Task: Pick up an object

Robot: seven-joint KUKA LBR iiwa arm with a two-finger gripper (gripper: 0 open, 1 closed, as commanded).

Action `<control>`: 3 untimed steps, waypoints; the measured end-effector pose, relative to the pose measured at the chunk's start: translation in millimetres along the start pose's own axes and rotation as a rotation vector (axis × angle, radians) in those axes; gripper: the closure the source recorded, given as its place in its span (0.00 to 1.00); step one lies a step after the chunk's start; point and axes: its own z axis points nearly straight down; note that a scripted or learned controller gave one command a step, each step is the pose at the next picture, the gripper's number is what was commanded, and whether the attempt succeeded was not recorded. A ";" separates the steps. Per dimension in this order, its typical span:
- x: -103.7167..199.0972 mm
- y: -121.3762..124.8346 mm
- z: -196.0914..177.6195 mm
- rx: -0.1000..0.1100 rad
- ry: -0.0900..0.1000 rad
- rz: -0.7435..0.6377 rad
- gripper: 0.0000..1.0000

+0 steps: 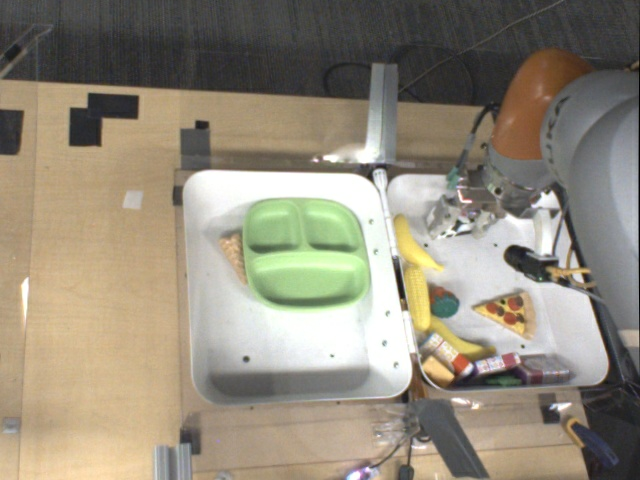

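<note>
My gripper [458,218] hangs over the back part of the right bin [590,353], on the grey arm with its orange band [530,103]. Just left of it lies a yellow banana [413,246]. Below that are a corn cob [417,296], a small green and red toy [443,303] and a second banana [457,341]. A pizza slice [507,311] rests toward the bin's right side. I see nothing between the gripper and the bin floor under it.
The left bin [290,368] holds a green divided plate [304,251] with a brown cracker-like piece [233,255] poking out at its left. Small packets and a red bottle [490,366] crowd the right bin's front edge. A metal post [384,108] stands behind the bins.
</note>
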 end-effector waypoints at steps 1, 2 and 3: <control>-35.6 -23.7 14.6 -0.064 0.001 0.054 1.00; -35.6 -22.2 15.0 -0.071 -0.002 0.054 0.00; -74.7 -59.3 16.2 -0.074 -0.009 -0.081 0.00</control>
